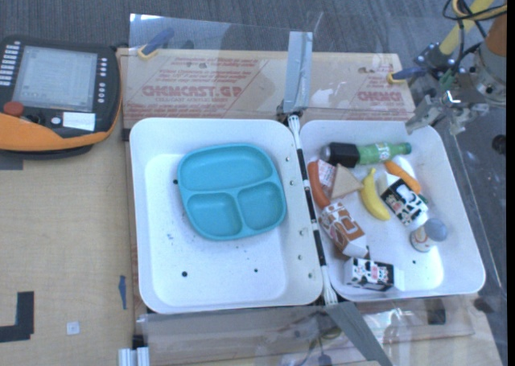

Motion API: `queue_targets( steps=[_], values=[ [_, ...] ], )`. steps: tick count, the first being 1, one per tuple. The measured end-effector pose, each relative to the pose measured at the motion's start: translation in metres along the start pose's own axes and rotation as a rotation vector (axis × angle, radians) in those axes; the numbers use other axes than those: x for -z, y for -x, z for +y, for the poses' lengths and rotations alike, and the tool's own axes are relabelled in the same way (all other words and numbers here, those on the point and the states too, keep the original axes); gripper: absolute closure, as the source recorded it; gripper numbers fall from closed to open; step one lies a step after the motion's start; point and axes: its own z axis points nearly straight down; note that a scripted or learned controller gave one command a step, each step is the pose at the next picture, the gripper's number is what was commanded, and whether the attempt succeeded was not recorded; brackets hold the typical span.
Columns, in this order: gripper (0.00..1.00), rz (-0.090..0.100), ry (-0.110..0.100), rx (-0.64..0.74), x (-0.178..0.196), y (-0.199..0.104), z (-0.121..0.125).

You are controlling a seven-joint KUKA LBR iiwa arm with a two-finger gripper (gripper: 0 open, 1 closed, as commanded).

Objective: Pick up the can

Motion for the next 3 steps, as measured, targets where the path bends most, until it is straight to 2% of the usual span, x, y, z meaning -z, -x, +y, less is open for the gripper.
queue_targets(
  steps=[1, 2, 3],
  values=[
    [0.0, -0.007, 0.021, 0.168, -0.109, -0.038, 0.019],
    [0.0, -0.001, 0.003, 0.112, -0.141, -0.077, -0.054],
    [1.0, -0.003, 0.009, 0.109, -0.129, -0.076, -0.053]
  ],
)
